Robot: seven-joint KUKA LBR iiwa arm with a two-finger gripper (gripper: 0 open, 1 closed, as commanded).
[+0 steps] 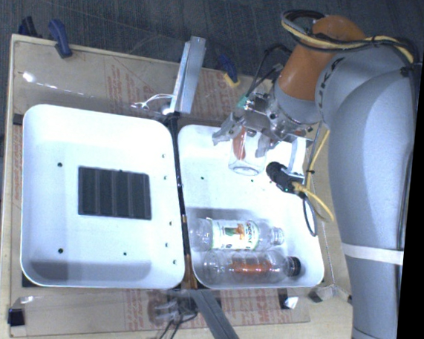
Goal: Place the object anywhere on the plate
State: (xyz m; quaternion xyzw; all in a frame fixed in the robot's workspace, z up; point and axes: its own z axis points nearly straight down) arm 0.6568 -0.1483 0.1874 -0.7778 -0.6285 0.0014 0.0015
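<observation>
A dark, ribbed rectangular plate lies flat in the middle of the left bin. My gripper hangs over the back part of the right bin, well to the right of the plate. A small clear cup with a reddish tint near its top sits between the fingers, and the gripper is shut on it. The cup's rim points down toward the bin floor, and its upper part is hidden by the gripper.
Two clear plastic bottles lie side by side at the front of the right bin: one with a white and green label, one with brownish contents. A metal bar stands behind the divide between the bins. A black cable hangs by the wrist.
</observation>
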